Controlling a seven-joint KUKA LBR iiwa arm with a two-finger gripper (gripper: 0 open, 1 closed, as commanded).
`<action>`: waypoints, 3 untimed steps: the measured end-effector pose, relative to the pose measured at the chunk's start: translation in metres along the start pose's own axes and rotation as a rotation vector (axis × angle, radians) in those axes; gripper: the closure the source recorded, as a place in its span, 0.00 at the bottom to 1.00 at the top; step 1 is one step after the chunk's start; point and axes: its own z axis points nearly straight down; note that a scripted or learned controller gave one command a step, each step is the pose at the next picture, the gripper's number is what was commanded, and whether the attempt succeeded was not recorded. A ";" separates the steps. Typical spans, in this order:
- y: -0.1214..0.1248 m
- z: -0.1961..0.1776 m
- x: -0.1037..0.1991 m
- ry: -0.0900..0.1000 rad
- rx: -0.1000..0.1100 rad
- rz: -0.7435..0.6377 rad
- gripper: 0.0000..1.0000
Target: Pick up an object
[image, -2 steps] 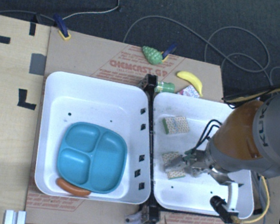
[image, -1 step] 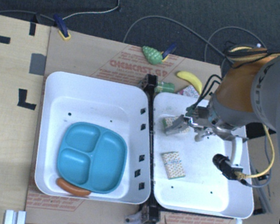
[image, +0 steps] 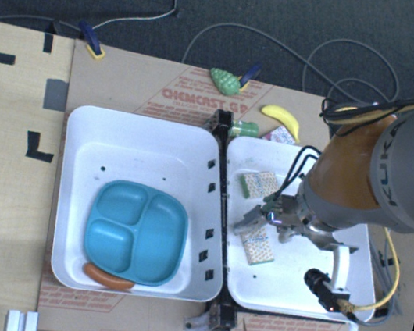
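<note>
**Arm low over the right bin, tool beside a patterned packet**

Cardboard sheeting covers the bench, and two shallow white bins sit on it side by side, with dark carpet and loose cables beyond the far edge.

Reaching in from the right, the grey arm bends down over the right bin, its orange band above the wrist. The tool points left, low inside that bin; whether it is open or closed cannot be told at this angle.

The right bin holds two small patterned packets: one just below the tool's tip, the other a little farther back, near the divider.

The left bin holds a blue divided plate, with an orange sausage-shaped toy lying against its near edge.

Behind the bins, on the cardboard, rest a yellow banana and a green toy.
</note>
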 end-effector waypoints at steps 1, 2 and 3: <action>0.024 0.086 -0.069 -0.001 -0.005 0.002 0.00; 0.115 0.082 -0.049 -0.001 -0.003 -0.001 0.00; 0.168 0.098 -0.050 -0.001 -0.005 -0.003 0.00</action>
